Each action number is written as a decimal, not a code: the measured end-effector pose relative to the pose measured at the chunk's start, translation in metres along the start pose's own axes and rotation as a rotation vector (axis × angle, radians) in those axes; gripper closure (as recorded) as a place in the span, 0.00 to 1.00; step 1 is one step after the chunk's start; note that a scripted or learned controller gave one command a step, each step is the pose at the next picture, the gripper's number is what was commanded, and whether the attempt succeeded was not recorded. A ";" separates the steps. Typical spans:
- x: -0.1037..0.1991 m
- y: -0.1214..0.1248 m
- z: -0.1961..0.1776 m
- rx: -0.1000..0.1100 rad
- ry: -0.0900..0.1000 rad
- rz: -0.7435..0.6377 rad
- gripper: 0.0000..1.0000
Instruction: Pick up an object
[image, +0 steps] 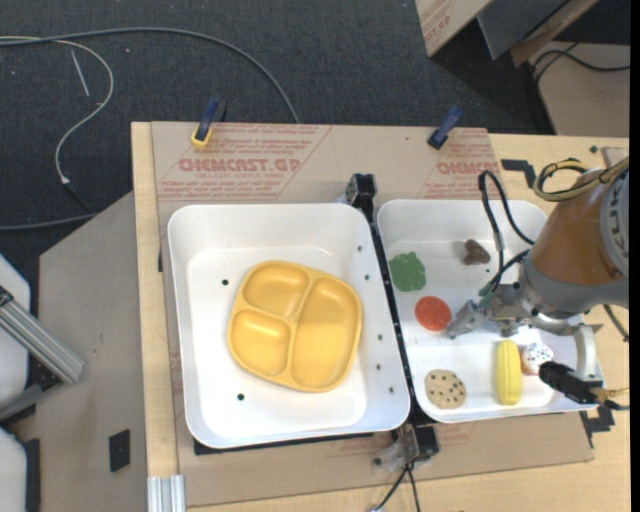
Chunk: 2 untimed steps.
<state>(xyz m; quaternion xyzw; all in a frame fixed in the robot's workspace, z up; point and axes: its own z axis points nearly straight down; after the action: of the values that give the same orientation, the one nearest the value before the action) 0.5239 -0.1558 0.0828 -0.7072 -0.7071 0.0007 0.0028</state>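
- Leftmost on the bench sits the left bin (190, 300), a shallow white tray holding a yellow divided plate (295, 325) with three compartments, lying flat around the middle of the bin.
- Next, the right bin (430, 212) sits just beside it, the two rims touching along a dark seam with black clips at the far and near ends.
- Inside the right bin, at its left side, a green leafy toy (406, 270) lies toward the far half, and a red-orange round piece (433, 313) lies just nearer than it.
- Nearer still, by the near rim, rests a round cookie (445, 389) with dark chips.
- Farther back, a small brown lump (476, 252) lies toward the far wall, well apart from the cookie.
- Lower down on the right, the gripper (478, 315) hangs over the bin's middle, just right of the red-orange piece; whether its fingers are parted or closed I cannot tell, and nothing is seen between them.
- Right of the cookie, a yellow corn-like piece (508, 372) lies near the near rim, with a small white die (538, 355) just beside it.
- Rightmost, the grey arm with its orange band (570, 240) reaches in over the bin's right edge.
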 end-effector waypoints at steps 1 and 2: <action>0.000 0.001 -0.013 -0.005 -0.001 0.000 1.00; 0.002 -0.003 -0.056 -0.008 -0.003 -0.001 1.00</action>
<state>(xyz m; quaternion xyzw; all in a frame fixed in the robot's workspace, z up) 0.5217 -0.1543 0.1393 -0.7068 -0.7074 -0.0009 -0.0012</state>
